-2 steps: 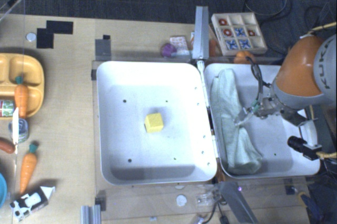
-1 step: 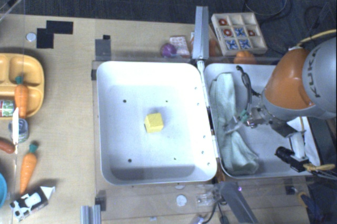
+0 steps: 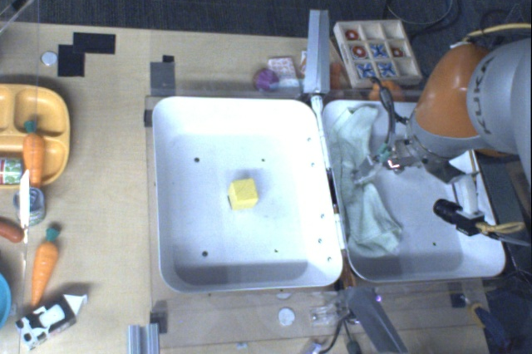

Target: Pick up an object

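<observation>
A: Reaching in from the right of the frame, the arm (image 3: 478, 99) hangs over the right bin (image 3: 432, 257), and its gripper (image 3: 376, 164) sits low against the white cloth (image 3: 366, 194) crumpled along that bin's left side.

B: Are its fingers apart or together?

A: I cannot tell; they blur into the folds.

B: And in the other bin?

A: A yellow block (image 3: 243, 194) lies alone near the middle of the left bin (image 3: 199, 261), well apart from the gripper. At the far left edge sits a yellow tray (image 3: 46, 115) with toy carrots (image 3: 33, 161).
</observation>
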Robot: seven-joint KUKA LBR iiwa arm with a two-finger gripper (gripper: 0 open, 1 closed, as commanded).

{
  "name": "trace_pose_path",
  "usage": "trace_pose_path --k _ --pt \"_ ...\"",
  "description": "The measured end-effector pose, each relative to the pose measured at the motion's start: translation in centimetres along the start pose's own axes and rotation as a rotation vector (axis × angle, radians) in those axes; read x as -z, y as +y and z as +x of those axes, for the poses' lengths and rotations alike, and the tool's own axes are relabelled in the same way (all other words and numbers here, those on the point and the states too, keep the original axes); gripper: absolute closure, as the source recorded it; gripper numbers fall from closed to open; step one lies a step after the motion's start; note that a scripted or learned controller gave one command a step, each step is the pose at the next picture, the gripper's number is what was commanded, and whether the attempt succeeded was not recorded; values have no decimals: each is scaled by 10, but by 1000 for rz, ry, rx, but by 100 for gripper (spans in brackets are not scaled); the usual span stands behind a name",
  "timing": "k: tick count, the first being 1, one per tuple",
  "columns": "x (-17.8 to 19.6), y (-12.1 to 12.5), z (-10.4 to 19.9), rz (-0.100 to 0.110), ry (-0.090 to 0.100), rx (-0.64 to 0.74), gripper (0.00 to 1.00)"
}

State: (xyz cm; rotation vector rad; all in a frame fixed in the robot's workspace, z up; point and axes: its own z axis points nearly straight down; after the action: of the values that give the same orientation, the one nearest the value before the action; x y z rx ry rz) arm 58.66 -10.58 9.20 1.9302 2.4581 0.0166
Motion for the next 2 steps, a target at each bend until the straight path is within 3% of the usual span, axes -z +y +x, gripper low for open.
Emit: trace_pose_path --k 1,2 --pt "77 -6 -63 8 0 -155 0" --pt "3 5 -10 9 2 -96 0"
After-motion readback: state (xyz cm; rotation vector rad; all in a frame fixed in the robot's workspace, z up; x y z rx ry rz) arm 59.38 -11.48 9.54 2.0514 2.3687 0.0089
